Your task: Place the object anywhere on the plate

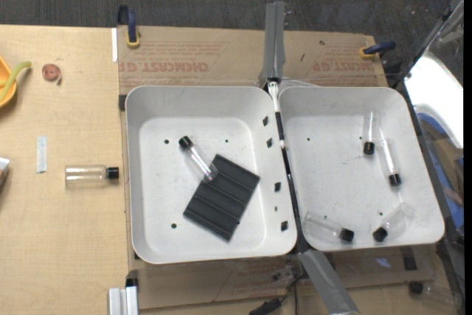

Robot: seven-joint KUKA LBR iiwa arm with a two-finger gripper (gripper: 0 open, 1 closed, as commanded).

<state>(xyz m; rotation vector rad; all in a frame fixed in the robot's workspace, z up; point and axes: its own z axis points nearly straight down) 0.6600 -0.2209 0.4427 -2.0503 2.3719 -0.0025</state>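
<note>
Object: you have a clear vial point(196, 157) with a black cap in the left bin point(147, 103). It lies on its side, slanted, with the cap toward the bin's far-left part.
Object against plate: its clear end reaches the plate's upper-left edge. You cannot tell from this view whether it rests on the edge or only touches it. Most of the vial lies on the bare bin floor.
Plate: the black ribbed plate point(221, 197) lies flat in the middle of the left bin, turned at a slant to the bin walls, its near corner close to the front wall.
Right bin: in the right bin point(413, 122) you see four more capped vials. Two lie near the right wall, the upper vial point(368, 135) and the lower vial point(389, 162), one just behind the other. A front-left vial point(328, 227) and a front-right vial point(393, 223) lie along the front wall, their black caps pointing toward each other.
Between the bins: a grey bar point(274, 40) runs from the far side down to where the two bins meet.
Under the bins: both stand on a sheet of cardboard point(199, 59), held at its far corners by a left clamp point(127, 24) and a right clamp point(376, 49).
Bench to your left: a spare vial point(90, 173) lies on the wood beside the left bin, cap toward the bin. Farther off are a small white strip point(41, 155), a small reddish disc point(50, 71) and an orange item point(6, 81) cut off by the picture's edge.
</note>
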